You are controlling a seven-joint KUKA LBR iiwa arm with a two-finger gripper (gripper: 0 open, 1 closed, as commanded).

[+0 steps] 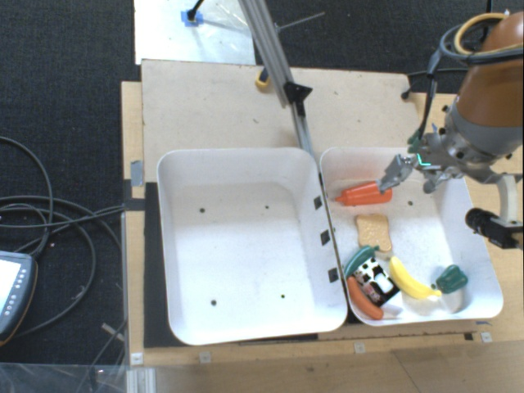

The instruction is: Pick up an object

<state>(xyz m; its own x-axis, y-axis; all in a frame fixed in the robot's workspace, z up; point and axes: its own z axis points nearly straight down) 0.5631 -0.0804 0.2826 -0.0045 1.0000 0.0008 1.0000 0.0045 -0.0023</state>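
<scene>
Item: carrot [363, 193], upper left of the right bin [471, 219]; gripper [399, 173] at its right tip, finger spread I cannot tell; I would centre over its middle before closing.

Two bins stand side by side on the bench [205, 105]. In the right bin [483, 293], the carrot [364, 193] lies at the back, the toast slice [374, 231] before it, and the banana [412, 281] near the front, beside the sausage [364, 299]. The left bin [176, 219] touches the right one.
</scene>
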